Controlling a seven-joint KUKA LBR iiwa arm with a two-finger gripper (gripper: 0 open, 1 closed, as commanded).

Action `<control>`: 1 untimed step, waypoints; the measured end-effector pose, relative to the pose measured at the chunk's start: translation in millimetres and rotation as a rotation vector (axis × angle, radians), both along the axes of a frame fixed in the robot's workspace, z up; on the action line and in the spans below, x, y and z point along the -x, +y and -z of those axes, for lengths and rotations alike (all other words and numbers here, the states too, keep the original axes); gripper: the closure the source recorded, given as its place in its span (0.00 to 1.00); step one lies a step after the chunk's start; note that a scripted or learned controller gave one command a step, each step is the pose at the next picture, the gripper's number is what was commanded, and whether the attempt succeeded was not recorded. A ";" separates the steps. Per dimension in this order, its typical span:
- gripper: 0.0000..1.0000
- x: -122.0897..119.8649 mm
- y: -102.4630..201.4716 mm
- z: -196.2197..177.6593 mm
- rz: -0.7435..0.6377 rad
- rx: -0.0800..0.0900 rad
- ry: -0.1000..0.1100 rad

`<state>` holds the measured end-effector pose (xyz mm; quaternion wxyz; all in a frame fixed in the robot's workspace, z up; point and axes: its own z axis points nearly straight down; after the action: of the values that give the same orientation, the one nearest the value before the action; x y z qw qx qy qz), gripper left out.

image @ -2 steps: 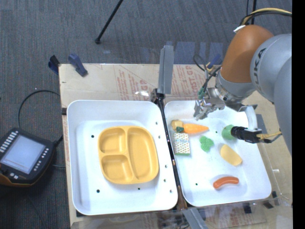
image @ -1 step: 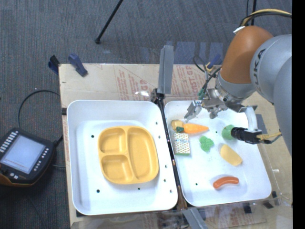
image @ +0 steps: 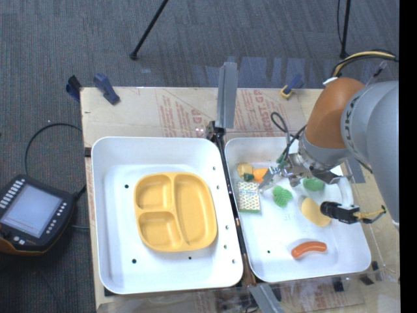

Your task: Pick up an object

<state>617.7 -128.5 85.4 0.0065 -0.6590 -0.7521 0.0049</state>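
Your gripper [image: 279,175] hangs low in the right bin [image: 345,266], state unreadable; a green toy [image: 282,195] lies just below it. The surface [image: 163,113] sits on grey carpet [image: 65,31].

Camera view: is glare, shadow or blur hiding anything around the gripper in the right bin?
Camera view: lighting is even and soft, with no hard glare on the right bin; the gripper is small and slightly blurred, casting a faint shadow, so its tips are hard to read; the green toy and sausage stay distinct.
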 end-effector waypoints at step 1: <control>0.00 -13.0 37.6 -2.5 -0.014 0.006 -0.015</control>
<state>630.7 -91.0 87.9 -0.0013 -0.6539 -0.7566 0.0023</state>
